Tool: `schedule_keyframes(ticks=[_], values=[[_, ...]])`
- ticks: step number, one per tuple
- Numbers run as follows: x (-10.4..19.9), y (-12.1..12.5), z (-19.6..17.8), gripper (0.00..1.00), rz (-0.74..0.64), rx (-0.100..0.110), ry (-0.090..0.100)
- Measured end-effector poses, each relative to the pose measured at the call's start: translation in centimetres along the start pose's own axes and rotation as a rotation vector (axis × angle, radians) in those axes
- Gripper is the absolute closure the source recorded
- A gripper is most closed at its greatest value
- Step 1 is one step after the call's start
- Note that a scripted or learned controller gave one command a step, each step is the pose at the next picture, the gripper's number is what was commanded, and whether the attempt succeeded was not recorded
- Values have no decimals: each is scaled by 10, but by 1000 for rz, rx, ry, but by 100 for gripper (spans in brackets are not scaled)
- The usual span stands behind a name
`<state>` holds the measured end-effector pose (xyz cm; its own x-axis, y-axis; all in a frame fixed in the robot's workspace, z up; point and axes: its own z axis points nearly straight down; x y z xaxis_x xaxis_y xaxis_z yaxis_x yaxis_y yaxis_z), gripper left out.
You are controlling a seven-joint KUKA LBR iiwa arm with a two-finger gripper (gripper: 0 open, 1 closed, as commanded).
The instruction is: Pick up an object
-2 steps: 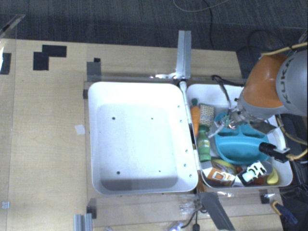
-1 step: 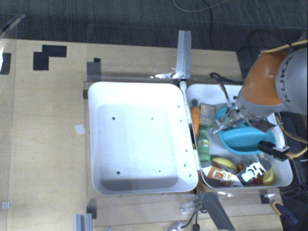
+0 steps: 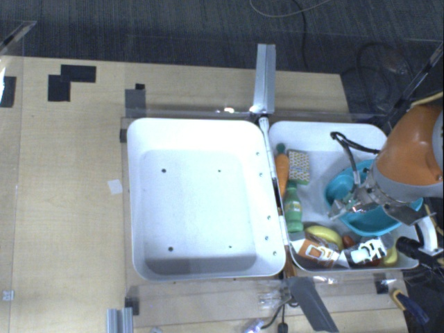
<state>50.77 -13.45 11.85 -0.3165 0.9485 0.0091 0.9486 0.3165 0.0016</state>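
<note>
Plainly the left bin (image 3: 194, 200) gives no trouble; the risk lies in the right bin (image 3: 316, 139), where carrot (image 3: 282, 172), green bottle (image 3: 293, 210) and banana (image 3: 324, 235) crowd together. The hand (image 3: 345, 207) sits low at a blue bowl (image 3: 361, 203), its spread unreadable, so it may slip off the rim or knock neighbours.

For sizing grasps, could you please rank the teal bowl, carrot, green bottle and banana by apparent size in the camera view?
1. teal bowl, though the arm covers part of it
2. carrot and green bottle, about alike
3. banana, partly covered
</note>
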Motion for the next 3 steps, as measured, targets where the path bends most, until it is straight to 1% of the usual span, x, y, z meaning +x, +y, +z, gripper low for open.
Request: schedule_keyframes(ticks=[1, 2, 3], values=[[12, 40, 3, 100, -657, 3, -5], [14, 86, -10, 100, -845, 10, 3], [-5, 118, -5, 100, -1276, 32, 45]])
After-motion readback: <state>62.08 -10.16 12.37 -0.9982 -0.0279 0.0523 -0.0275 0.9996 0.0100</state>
